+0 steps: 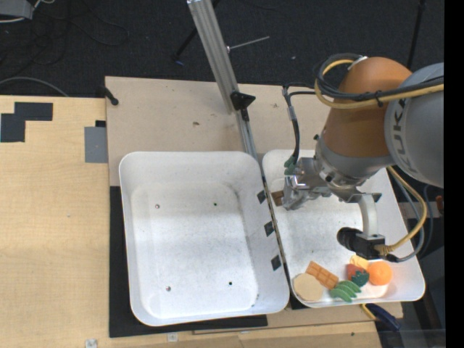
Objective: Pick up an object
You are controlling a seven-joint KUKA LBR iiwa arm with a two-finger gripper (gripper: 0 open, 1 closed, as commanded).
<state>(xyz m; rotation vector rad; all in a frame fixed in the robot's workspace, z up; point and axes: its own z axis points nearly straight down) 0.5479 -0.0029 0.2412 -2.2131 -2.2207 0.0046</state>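
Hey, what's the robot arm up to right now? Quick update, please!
Gripper low at right bin's upper left corner, grip state unclear. Toy food pile sits at bin's near end, untouched. Nothing between them.

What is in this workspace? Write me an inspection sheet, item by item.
Surface: two white bins side by side, left bin and right bin, on a tan bench.
Job's things: toy foods at the right bin's near corner: orange piece, green piece, waffle-like block, pale disc.
Clutter: nothing seen.
Gripper: gripper low over the right bin's far left part, apart from the toys.
Cables: yellow and black cables along the arm.
Surroundings: metal rail, dark floor.
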